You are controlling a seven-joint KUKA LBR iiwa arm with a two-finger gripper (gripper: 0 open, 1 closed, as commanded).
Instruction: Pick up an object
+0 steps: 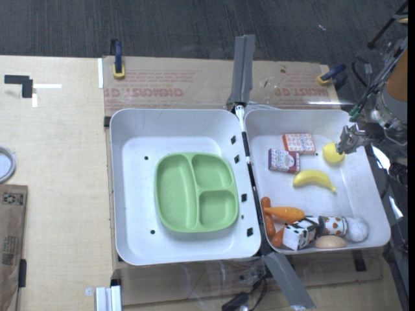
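reaching in over the right bin (379, 193), the gripper (347, 141) hangs by its far right wall, touching or just above a small yellow fruit (332, 153); its grip cannot be told. step: approach. next: settle around the fruit and close.

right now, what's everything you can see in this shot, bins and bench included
bins: 2, white, side by side on the bench
divided plate: 1, green, in the left bin
small boxes: 2, patterned pink and white, top of the right bin
lemon: 1, yellow, right bin, at the gripper
banana: 1, yellow, middle of the right bin
carrots: orange, count unclear, right bin's lower left
mixed toys: unclear count, right bin's lower edge
clamps: 2, blue and yellow, far edge
gripper: 1, grey, over the right bin
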